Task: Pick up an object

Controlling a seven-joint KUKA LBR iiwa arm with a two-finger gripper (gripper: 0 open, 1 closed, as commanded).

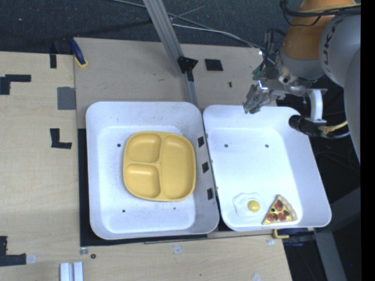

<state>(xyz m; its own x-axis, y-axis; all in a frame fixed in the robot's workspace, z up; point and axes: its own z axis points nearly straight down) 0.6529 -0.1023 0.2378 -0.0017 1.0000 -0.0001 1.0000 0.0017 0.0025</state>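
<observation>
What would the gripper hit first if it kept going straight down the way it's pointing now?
Most likely the far rim or bare floor of the right bin. The gripper points down over that bin's far edge; the toy egg and pizza slice lie at the near end. Depth is uncertain.

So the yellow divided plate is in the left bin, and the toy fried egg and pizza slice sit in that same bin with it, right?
Not quite. The yellow divided plate is in the left bin, but the toy fried egg and pizza slice lie in the right bin, at its near edge, as the camera view shows.
</observation>
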